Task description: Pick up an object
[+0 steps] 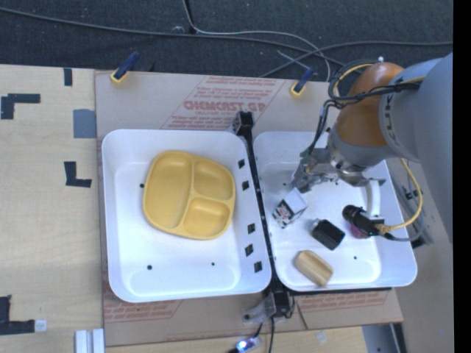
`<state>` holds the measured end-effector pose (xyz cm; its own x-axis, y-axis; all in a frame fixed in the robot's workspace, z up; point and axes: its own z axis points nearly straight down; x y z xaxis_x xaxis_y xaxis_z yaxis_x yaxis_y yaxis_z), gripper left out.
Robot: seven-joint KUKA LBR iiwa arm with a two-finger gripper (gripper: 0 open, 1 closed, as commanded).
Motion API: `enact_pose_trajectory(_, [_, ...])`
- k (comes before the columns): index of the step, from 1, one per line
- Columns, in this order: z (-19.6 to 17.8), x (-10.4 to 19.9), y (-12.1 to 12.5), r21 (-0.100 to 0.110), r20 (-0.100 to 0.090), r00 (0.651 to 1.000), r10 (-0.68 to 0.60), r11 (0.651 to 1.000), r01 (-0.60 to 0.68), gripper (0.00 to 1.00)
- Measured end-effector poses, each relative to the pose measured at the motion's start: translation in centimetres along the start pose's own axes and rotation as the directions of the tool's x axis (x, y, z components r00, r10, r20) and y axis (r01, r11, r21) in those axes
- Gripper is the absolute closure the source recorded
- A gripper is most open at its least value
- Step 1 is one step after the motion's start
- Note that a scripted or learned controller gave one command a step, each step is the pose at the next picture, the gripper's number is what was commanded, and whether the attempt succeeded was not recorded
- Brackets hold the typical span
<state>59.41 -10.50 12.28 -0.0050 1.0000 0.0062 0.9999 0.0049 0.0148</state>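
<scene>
The gripper is poised in the right bin; its jaw state cannot be told. The small white box is seen at its seven o'clock and could be knocked aside by an off-centre descent.

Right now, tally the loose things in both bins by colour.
Yellow: 1, divided plate, left bin
Black: 1, block, right bin
Tan: 1, bread-like lump, right bin
White-grey: 1, small box, right bin
Total: 4
</scene>
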Motion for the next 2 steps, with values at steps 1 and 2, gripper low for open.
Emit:
enact_pose_trajectory(1, [-4.5, 0.7, -0.3, 0.013, 0.007, 1.000, 0.003, 1.000, -0.003, 1.00])
enact_pose_trajectory(2, [-8.8, 1.2, -0.3, 0.012, 0.006, 1.000, 0.003, 1.000, -0.003, 1.00])
